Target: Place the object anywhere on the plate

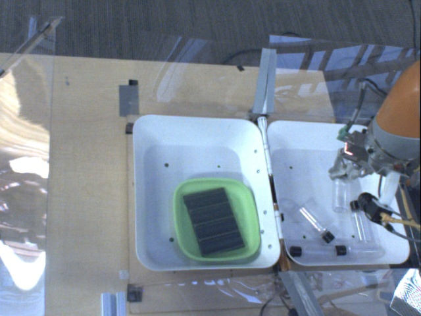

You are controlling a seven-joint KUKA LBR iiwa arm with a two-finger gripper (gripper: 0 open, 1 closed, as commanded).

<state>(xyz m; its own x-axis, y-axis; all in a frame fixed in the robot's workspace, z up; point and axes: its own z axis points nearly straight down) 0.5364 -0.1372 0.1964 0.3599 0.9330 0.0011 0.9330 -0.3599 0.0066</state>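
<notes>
Camera view: I'd say we're at the pick stage. The gripper (pixel 356 171) hangs over the right bin (pixel 296 137), and I can't make out how wide it's set. My guess for the object is the clear tube (pixel 313 220) lying on that bin's floor, long axis diagonal, black cap pointing toward the near right corner. The next move needs a squeeze across that axis, then a carry left to the green plate (pixel 179 203), where a dark ridged slab (pixel 212 221) already sits.
</notes>
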